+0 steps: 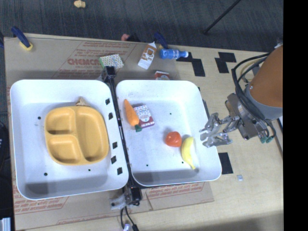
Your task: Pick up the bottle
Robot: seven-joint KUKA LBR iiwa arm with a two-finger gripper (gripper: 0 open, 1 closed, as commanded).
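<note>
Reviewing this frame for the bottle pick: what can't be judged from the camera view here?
- Gripper: small and cluttered at the right bin's rim; finger state unclear.
- Bottle: lies on the bench beyond the bins, small; its label and the end by the carton are unreadable.
- Arm: upper part cut off by the right edge.
- Small packet beside the carrot: print too small.

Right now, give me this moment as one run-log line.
gripper: open, at right bin right rim, holding nothing | bottle: lying on bench behind bins | status: not picked
</note>
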